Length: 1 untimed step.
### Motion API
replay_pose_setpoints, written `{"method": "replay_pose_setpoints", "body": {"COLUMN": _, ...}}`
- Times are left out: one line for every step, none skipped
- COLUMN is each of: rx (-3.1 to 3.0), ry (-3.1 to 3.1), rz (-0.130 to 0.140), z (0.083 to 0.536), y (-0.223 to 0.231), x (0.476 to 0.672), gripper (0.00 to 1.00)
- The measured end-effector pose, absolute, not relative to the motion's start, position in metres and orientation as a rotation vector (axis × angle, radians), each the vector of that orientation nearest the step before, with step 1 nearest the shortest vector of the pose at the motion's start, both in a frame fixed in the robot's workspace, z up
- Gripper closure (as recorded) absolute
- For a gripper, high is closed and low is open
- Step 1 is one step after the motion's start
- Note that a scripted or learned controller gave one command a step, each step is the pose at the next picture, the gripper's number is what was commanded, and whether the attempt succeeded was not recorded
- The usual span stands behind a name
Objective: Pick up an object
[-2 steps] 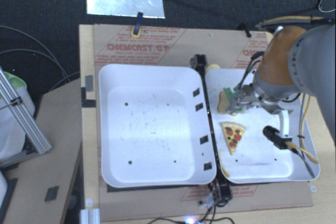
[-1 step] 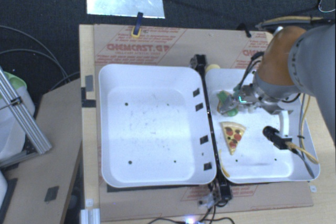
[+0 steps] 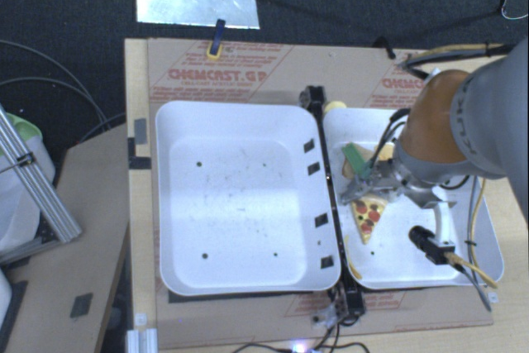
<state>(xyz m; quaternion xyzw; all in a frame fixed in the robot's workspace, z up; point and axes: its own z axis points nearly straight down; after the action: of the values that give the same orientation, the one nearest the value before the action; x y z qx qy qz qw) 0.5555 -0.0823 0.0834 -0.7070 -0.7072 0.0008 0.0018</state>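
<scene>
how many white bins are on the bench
2. The left white bin sits at the middle of the bench. The right white bin adjoins it, partly covered by the arm, and holds a pizza slice toy.

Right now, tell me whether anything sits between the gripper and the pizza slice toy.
Nothing visible does. The gripper is low in the right bin, right at the upper end of the pizza slice toy; a green piece lies just behind it.
</scene>
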Motion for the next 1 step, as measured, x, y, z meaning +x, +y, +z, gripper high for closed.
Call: {"method": "replay_pose_setpoints", "body": {"rx": -2.222, "ry": -2.225, "rz": -0.004, "z": 0.0953, "y": -0.083, "x": 0.5586, "gripper": 1.0}}
